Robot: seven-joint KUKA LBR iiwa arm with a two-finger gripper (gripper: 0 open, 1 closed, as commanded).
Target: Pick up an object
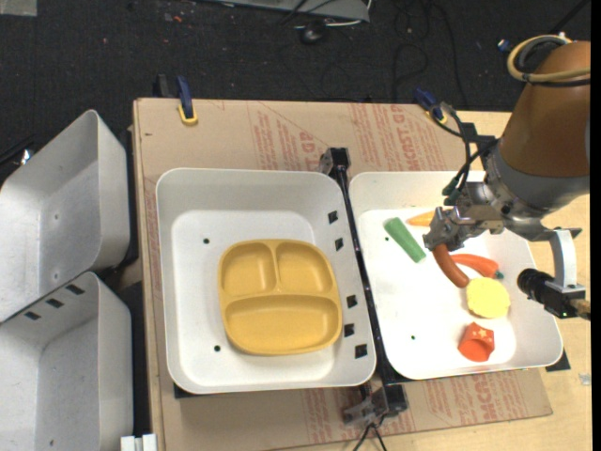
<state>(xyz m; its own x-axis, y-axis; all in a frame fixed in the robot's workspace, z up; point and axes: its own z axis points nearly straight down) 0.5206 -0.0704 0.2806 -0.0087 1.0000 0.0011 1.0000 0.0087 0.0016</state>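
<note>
Nearest the camera, at the lower right of the frame, a small red object (477,342) lies on the floor of the right bin (394,355), close to that bin's front wall. Just above it sits a round yellow object (488,299), and touching the yellow one's upper left edge is a long brown sausage-shaped piece (451,267) that slants up toward the gripper. An orange carrot-like piece (479,265) lies just beside the sausage, on its right. A green stick (406,239) rests at a tilt further left in the same bin, near the bin's upper left corner, and a small orange piece (422,219) pokes out just above and to the right of it.

At center right, the gripper (447,236) hangs low over the right bin, directly above the upper end of the sausage-shaped piece; whether its fingers are parted or closed, and whether anything sits between them, I cannot tell. Behind it the arm (545,130) with its orange band fills the upper right corner.

At lower center, the left bin (188,214) holds a yellow divided tray (279,296) lying flat in its middle. Both bins rest on a brown counter (263,130).
</note>
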